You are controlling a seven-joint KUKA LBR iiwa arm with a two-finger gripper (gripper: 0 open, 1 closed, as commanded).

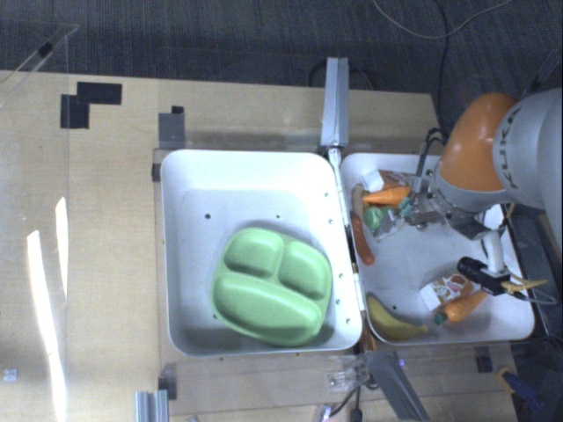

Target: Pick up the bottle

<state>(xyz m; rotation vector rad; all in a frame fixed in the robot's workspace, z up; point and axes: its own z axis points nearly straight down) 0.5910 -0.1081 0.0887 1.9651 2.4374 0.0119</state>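
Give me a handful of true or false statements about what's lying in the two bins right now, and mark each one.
1. The green tray lies in the left bin. True.
2. The banana lies at the right bin's far edge. False: it lies at the near edge.
3. The tool hangs over the right bin. True.
4. The green tray has one undivided well. False: it has three compartments.
5. An orange carrot lies near the right bin's far left corner. True.

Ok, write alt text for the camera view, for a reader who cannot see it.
A grey arm with an orange band reaches from the right into the right bin, its gripper low among small items near the bin's far left corner. That bin also holds a banana; the left bin holds a green divided plate.
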